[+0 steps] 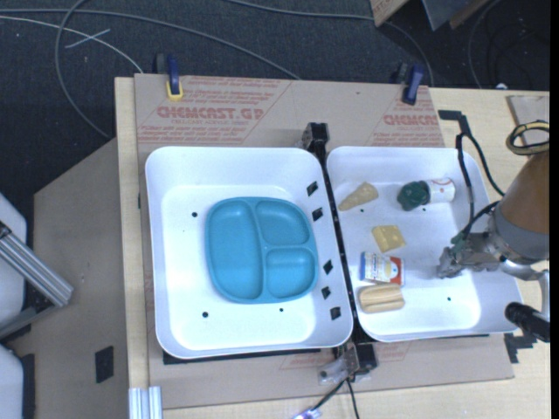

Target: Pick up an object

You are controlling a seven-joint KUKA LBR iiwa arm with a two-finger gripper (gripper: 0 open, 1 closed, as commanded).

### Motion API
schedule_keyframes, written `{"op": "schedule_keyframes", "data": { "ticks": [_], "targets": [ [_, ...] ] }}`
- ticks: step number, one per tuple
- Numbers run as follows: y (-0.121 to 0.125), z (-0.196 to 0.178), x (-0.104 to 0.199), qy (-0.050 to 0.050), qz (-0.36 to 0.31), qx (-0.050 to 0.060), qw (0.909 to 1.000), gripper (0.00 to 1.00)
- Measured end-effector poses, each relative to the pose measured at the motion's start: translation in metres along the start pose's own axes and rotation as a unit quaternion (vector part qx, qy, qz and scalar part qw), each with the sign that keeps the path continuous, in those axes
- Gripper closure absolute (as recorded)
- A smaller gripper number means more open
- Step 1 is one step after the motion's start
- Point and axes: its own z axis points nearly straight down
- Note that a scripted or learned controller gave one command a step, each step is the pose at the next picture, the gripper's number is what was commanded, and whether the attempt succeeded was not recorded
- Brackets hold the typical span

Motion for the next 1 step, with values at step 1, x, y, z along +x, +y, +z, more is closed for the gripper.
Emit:
{"op": "schedule_keyframes", "data": {
  "ticks": [1],
  "targets": [
    [-0.0007, -0.064, -0.0002, -0.002, 0.0, -0.003, 1.0, 1.0]
  ]
}}
